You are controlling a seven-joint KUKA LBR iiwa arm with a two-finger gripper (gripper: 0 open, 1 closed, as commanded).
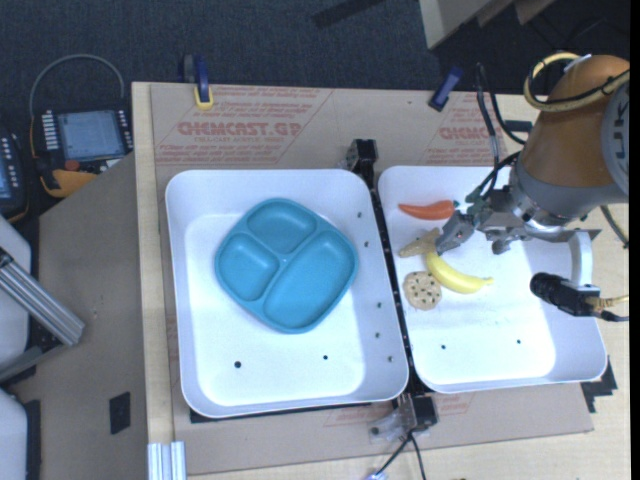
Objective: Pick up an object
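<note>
- Currently the gripper [452, 230] sits low over the right bin [520, 353], near its far-left corner, arm reaching in from the bin's right edge.
- Claw state: can't tell whether spread or pinching; the tip is dark and merges w/ a tan object [418, 245] just beside it.
- Candidate things cluster by the right bin's left edge: carrot [427, 209] toward the far edge, banana [455, 276] just below the tip, cookie [423, 290] touching or nearly touching the banana's left end.
- Left bin [200, 298] carries a blue divided plate [287, 264], well apart from the arm.
- We judge the target to be the tan object or the banana; no lift visible yet.
- Risks: items packed close, so a closing claw could nudge a neighbour instead of seating on one; banana's curve may let it roll out; nearness to the bin wall could block one side of the claw.
</note>
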